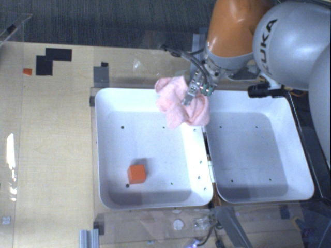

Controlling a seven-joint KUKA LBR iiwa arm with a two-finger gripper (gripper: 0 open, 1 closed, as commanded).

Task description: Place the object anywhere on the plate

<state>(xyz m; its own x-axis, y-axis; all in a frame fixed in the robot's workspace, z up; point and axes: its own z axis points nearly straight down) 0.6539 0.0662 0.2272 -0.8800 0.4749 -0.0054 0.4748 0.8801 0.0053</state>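
Camera view, from above and at a slant: the grey arm with its orange band reaches in from the right, and its gripper (192,94) hangs over the upper right corner of the left bin (111,138). A pink cloth (176,105) is bunched at the gripper and droops below it, over the rim where the left bin meets the right bin (258,154). The cloth appears pinched between the fingers and lifted clear of the bin floor (the folds hide the fingertips, so the clamp is judged from how the fabric hangs). An orange cube (137,174) rests on the floor of the left bin, near its lower left, well apart from the cloth. No plate can be made out on the bench, so the target is uncertain. Judged from this, the pick-up looks done and the carry is under way; the setting-down and release are left. The loose fabric could slip or snag on the shared rim.
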